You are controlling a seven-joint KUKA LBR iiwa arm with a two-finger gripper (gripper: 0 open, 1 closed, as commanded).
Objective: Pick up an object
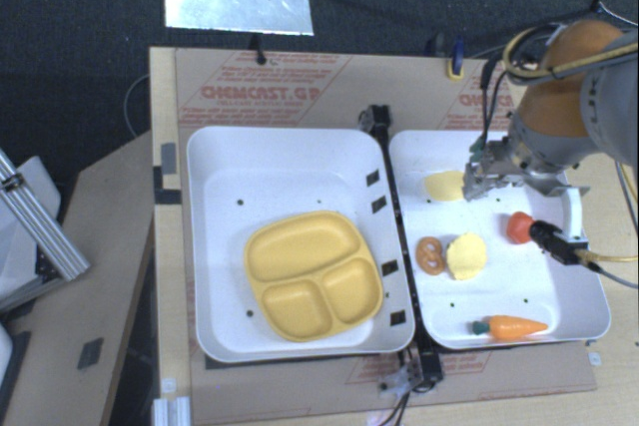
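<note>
1. End effector (pixel 477 183) sits low over the upper part of the right bin (pixel 589 299), at the end of the grey arm (pixel 599 110) that reaches in from the right with an orange band (pixel 569 80) above the wrist.
2. End effector state: cannot tell from this view whether it is wide, narrow or holding anything; the tip is dark and small in the frame.
3. A pale yellow flat object (pixel 442 186) lies in the right bin just beside the end effector, on its left; contact between the two cannot be confirmed.
4. A red-orange tomato-like object (pixel 518 227) lies in the right bin, below and to the right of the end effector, apart from it.
5. A yellow rounded object (pixel 466 256) lies near the bin centre, with a brown pretzel-shaped object (pixel 430 255) touching or just beside its left edge.
6. An orange carrot (pixel 511 325) with a green end lies along the near wall of the right bin, well apart from the end effector.
7. The left bin (pixel 215 175) holds a yellow three-compartment tray (pixel 312 272), set at a tilt to the bin walls.
8. Both bins rest side by side on the table (pixel 300 90), on a brown sheet with red lettering.
</note>
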